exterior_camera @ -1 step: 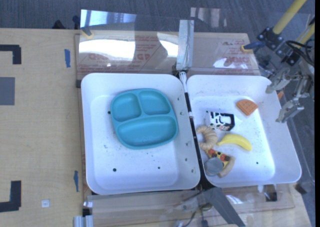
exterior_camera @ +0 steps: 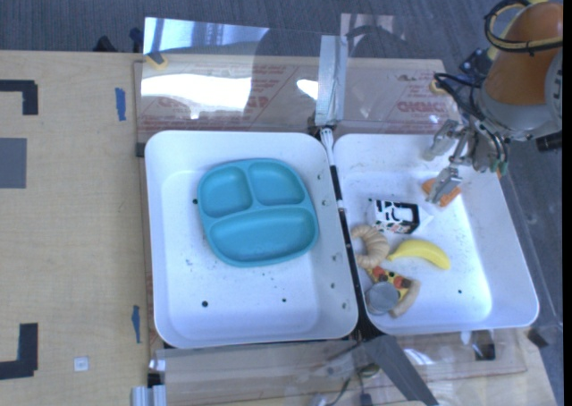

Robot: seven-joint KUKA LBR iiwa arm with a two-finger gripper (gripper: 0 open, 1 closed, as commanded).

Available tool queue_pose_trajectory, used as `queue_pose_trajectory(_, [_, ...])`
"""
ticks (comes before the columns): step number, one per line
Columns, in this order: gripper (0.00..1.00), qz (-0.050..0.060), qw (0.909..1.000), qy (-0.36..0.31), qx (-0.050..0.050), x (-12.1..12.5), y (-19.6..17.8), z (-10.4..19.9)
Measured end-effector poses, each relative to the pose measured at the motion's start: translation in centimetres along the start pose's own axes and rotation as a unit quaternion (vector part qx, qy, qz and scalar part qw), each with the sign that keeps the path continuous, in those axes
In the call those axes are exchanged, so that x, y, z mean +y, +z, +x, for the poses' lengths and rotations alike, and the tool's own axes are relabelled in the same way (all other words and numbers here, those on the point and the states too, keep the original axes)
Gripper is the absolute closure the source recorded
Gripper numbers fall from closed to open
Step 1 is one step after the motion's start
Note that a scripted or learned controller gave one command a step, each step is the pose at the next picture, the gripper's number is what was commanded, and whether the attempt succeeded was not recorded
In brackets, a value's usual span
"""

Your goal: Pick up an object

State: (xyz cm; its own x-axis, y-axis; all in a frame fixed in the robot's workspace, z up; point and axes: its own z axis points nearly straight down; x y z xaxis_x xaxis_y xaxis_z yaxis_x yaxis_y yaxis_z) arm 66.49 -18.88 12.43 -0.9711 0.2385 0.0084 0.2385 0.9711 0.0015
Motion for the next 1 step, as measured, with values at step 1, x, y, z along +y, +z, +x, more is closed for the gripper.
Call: queue_pose_trajectory(1, [1.0, 0.001, 0.9999, -0.001, -0.014, 0.06, -2.39, -0.69])
